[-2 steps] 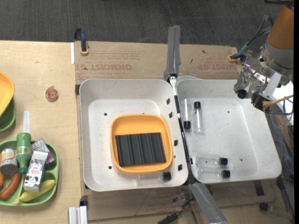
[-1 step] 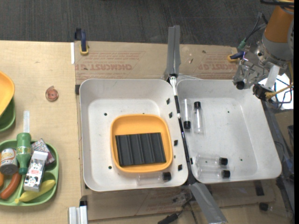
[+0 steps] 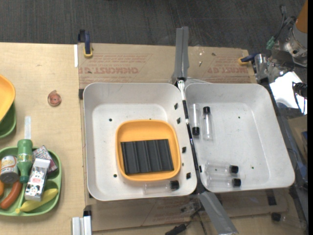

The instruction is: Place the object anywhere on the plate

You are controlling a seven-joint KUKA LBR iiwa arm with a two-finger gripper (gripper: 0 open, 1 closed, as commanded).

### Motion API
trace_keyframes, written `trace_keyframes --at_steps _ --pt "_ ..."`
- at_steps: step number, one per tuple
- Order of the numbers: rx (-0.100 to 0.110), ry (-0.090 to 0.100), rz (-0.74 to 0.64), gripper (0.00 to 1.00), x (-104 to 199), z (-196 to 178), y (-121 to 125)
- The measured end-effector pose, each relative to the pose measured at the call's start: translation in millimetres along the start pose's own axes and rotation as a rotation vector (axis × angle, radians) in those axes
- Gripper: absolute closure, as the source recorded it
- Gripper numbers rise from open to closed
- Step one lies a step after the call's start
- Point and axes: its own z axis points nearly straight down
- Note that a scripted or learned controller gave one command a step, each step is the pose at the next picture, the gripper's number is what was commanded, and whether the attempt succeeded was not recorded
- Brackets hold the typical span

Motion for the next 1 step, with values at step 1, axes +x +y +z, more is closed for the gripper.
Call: trace_keyframes --at_steps 1 --pt "-0.001 0.0 -0.312 1.0 -25.0 -25.1 -1.7"
